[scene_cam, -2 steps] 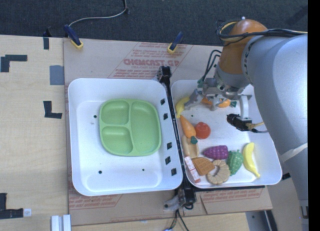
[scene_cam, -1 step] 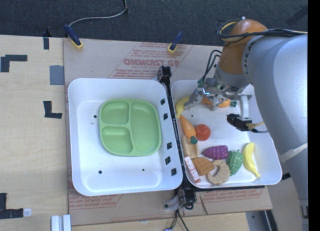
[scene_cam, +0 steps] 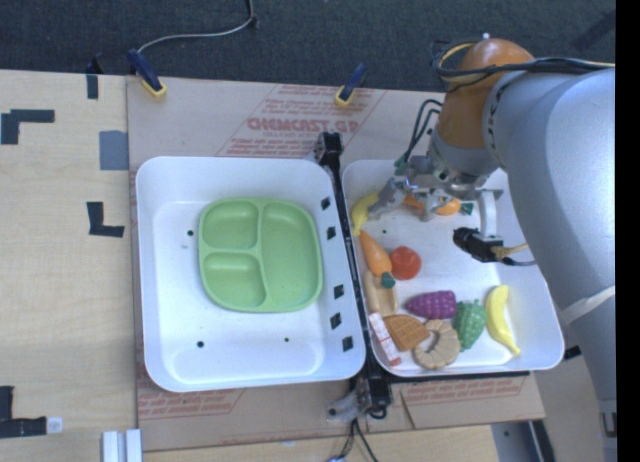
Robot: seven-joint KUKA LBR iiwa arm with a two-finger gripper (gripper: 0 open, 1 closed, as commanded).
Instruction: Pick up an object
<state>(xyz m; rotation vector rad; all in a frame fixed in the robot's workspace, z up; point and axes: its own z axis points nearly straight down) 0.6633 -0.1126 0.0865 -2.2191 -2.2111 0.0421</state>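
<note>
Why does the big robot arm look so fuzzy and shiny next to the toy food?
In the camera view, the arm sits closest to the lens, so it looks soft, with bright glare on its grey shell; the green plate and the banana lower down look sharper; the gripper is small and blurry, and casts little shadow on the right bin.

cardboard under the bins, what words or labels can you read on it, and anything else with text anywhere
"CHEMCAST GP", red print on the cardboard sheet behind the two bins; the red lines below it are too blurred to read.
More red print along the cardboard's front edge, under the left bin: too small to read.
Small red-and-white packet in the right bin: printed label, too blurred to read.
</note>
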